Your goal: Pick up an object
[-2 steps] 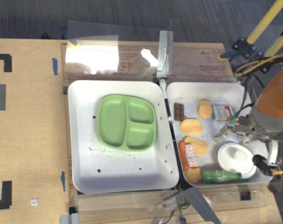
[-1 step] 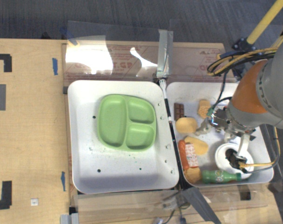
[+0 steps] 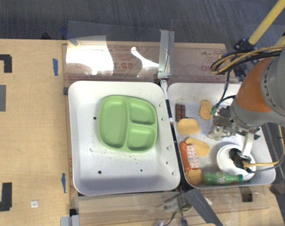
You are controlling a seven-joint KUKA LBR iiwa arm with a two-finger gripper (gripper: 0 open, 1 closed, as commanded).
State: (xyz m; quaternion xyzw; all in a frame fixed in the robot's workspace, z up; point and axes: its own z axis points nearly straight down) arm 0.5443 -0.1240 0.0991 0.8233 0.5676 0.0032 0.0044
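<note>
- My gripper (image 3: 218,125) hangs low over the right bin (image 3: 267,147), in its middle part, with my orange-banded wrist coming in from the right side.
- From this slanted view I cannot tell whether the gripper is open or closed, nor whether it touches the bin floor.
- The things I could pick up all lie in this right bin, most of them to the left of my gripper.
- A round yellow piece (image 3: 206,109) lies just behind and to the left of the gripper, near the back of the bin.
- A brown chocolate bar (image 3: 180,111) lies further left, close to the wall shared with the other bin.
- An orange-yellow lump (image 3: 188,125) sits just in front of the chocolate bar, level with my gripper and apart from it.
- A pale yellow piece (image 3: 199,146) lies nearer the front, touching a red and white packet (image 3: 190,155) that runs along the left wall.
- A small orange lump (image 3: 194,175) sits in the front left corner, at the end of the packet.
- A green bottle (image 3: 221,177) lies on its side along the front wall, beside that small lump.
- The left bin (image 3: 81,140) holds a green divided plate (image 3: 127,122), lying flat and well apart from my gripper.
</note>
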